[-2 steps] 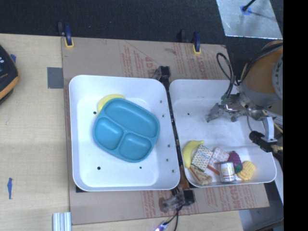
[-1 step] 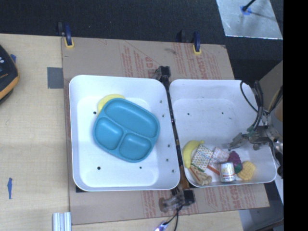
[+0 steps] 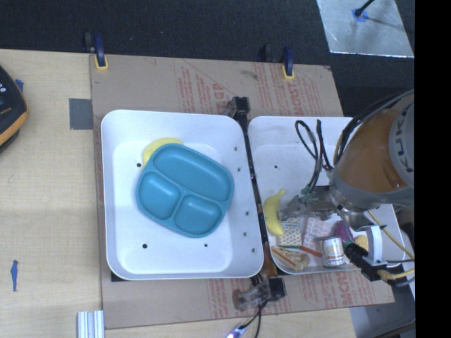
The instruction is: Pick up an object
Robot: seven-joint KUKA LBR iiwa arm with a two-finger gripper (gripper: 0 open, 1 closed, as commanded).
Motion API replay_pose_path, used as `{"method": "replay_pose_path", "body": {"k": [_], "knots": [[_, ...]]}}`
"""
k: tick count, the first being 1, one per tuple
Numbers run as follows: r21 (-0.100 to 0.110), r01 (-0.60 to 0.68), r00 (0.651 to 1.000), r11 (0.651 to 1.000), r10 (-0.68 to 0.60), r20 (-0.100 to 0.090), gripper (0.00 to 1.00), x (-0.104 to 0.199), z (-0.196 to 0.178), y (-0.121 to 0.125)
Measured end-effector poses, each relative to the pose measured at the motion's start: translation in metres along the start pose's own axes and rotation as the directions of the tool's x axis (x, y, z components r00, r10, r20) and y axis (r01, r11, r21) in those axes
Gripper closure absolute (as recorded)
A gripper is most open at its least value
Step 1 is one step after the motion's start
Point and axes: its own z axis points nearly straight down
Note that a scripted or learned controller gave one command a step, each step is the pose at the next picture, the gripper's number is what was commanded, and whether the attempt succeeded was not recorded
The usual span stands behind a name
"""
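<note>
On the far left of the bench (image 3: 42,189), a yellow and black device (image 3: 10,111) sits at the edge. A brown cardboard sheet (image 3: 176,83) with faint red print, too faded to read, lies under both bins, held at its far edge by two clamps (image 3: 99,51).

The left bin (image 3: 116,245) holds a blue divided plate (image 3: 184,191), upside up, three compartments showing. A yellow disc (image 3: 161,146) peeks out from under the plate's far left rim, touching it.

The right bin (image 3: 282,136) carries a clutter in its near half: a banana (image 3: 274,212) lies along the left wall, and just right of it are a patterned packet (image 3: 299,234), a pale flat item (image 3: 289,258) and a small can (image 3: 332,252) near the front rim.

The arm (image 3: 377,164) comes in from the right, its orange band low over the right bin, black cables (image 3: 310,143) looping off its far side. Letters "KU" show on the grey housing at the right edge. The claw (image 3: 304,204) reaches down toward the left, its tip just beside the banana and above the packet. Whether its fingers are apart or together cannot be told; nothing is visibly held between them.
</note>
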Motion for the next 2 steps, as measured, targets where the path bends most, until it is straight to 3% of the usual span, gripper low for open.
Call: {"method": "replay_pose_path", "body": {"k": [1,2], "knots": [[0.001,0.005,1.000,1.000,-0.005,-0.003,1.00,0.001,-0.010,0.001],[0.006,-0.003,1.000,1.000,0.003,0.000,1.00,-0.016,-0.039,0.046]]}}
